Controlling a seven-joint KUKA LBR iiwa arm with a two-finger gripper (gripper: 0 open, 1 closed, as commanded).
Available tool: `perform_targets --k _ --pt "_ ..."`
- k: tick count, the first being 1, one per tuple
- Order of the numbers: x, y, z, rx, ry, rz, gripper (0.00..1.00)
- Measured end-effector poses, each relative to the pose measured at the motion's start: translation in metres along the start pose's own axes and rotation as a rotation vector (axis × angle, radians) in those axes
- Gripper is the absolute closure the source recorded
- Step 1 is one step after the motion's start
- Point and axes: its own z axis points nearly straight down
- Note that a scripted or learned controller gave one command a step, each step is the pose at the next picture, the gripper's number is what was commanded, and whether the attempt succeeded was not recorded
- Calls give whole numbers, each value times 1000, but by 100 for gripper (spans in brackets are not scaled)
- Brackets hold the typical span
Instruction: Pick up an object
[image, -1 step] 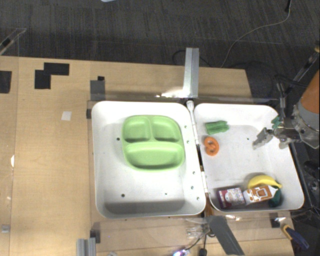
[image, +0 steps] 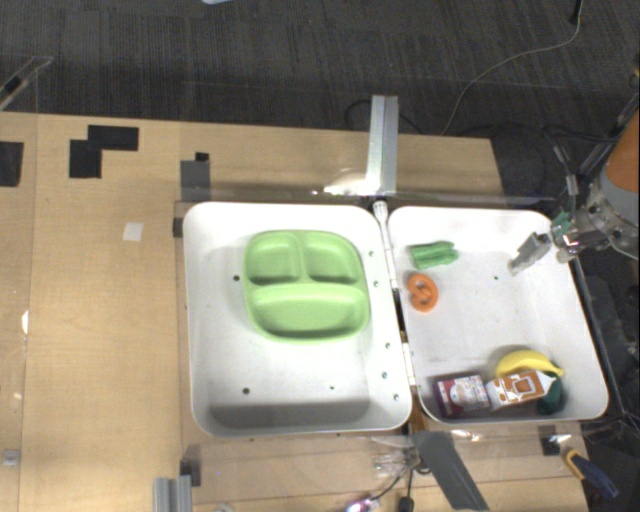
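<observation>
tool (image: 528, 252) above right bin's (image: 500, 330) far right corner, grip state unreadable, nothing seen in it | targets: pickle (image: 433, 255), orange ring (image: 424, 292), banana (image: 528, 364), carton (image: 490, 391) | risk: carton, banana touching, crowded at wall; a grab may slip

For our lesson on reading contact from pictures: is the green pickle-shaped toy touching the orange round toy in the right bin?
Apart. The camera view shows a strip of bare white bin floor between the green pickle-shaped toy and the orange round toy just below it.

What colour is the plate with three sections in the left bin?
Light green. The divided plate shows clearly in the camera view.
</observation>
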Motion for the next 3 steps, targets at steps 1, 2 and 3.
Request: perform_targets --k 1,2,3 --pt "89 -4 86 2 3 -158 0" --pt "87 75 114 -22 -10 -270 0" --pt "82 103 117 -7 -1 15 0"
